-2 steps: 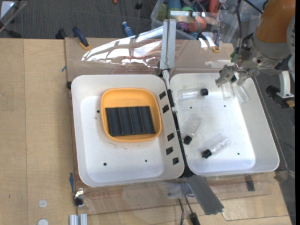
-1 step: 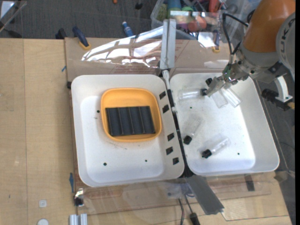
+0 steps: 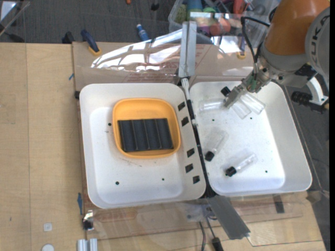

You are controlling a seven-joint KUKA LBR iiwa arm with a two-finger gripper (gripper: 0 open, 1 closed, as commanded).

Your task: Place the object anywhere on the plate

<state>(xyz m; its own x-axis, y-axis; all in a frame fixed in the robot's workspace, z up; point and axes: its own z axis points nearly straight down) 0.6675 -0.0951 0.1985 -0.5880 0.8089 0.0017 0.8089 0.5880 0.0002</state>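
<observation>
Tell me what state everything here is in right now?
Orange plate: flat in the left bin, carrying a black ridged block.
Clear tube with black cap: lying on its side in the right bin.
Second clear tube: lying in the right bin.
Gripper: low over the right bin's far side.

Pale wooden bench (image 3: 36,140) on grey carpet (image 3: 78,7), cluttered clear box (image 3: 230,4) behind

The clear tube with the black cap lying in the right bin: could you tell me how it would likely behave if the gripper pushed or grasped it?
The clear tube lies on its side on the right bin floor, so a nudge would probably roll it. It looks like thin, smooth plastic, likely light and slippery between fingers. Being transparent, its edges are hard to see against the white.
</observation>
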